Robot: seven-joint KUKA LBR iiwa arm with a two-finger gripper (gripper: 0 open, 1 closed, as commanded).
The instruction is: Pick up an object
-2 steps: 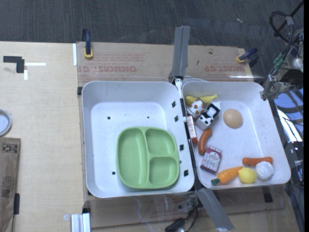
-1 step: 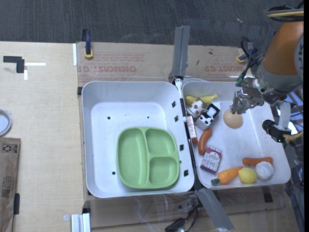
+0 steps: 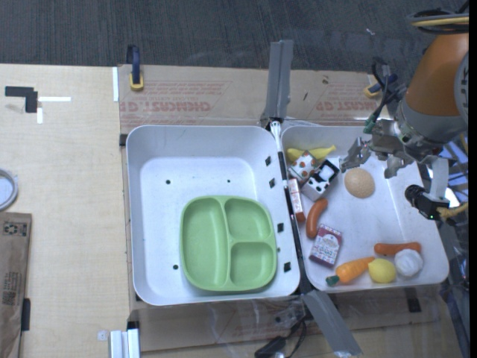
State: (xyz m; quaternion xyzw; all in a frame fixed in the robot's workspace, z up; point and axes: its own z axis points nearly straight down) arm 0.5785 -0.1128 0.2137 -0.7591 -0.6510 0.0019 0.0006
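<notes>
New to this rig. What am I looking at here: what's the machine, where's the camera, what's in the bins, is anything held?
One fixed camera looks down at a slant on a bench with two shallow white bins side by side. The grey and orange thing at the right is a robot arm; its pincer hangs over the right bin, near a tan ball. Nothing can be seen between its fingers, so I would not call anything held.

The left bin holds a green divided plate. The right bin holds toy food and small things: a banana, a sausage, a small red box, two carrots, a lemon and a white ball.
</notes>
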